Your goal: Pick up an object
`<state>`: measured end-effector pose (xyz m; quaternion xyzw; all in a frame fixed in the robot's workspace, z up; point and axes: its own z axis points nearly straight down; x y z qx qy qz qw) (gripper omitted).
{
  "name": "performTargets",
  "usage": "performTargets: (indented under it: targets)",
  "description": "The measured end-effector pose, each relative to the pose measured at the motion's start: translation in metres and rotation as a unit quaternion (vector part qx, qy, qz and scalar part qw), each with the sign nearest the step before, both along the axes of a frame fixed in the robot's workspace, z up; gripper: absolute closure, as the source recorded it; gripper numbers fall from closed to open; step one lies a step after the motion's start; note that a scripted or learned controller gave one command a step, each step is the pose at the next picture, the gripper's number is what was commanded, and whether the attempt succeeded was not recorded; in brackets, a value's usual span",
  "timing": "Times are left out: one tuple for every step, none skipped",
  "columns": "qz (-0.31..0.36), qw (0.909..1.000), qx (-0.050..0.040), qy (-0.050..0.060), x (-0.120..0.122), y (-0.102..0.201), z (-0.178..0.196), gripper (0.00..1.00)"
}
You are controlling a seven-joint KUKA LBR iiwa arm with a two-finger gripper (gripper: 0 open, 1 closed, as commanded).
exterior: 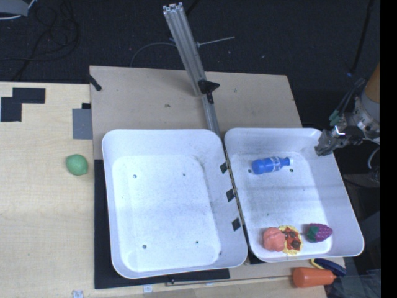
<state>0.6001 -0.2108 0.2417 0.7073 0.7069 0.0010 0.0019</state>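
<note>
Right bin (347,219): blue bottle (270,165), purple berry (317,232), green ball (77,164) outside.

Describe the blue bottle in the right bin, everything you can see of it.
The blue bottle is a small item, apparently plastic, with a glossy bright-blue body and a narrower neck ending in a cap of the same blue. It lies on its side on the floor of the right bin, in the bin's upper half, neck pointing toward the view's right and tipped slightly upward. Nothing touches it but the bin floor; it casts a soft shadow beneath. The gripper sits apart from it, over the bin's upper right rim.
</note>
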Motion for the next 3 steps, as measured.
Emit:
performTargets:
  targets:
    - [0.002,1.0000,0.0011,0.002,0.000,0.049,-0.011,1.00]
    - [0.002,1.0000,0.0012,0.003,0.002,0.101,-0.022,1.00]
    - [0.002,1.0000,0.0006,0.002,0.011,0.157,-0.027,1.00]
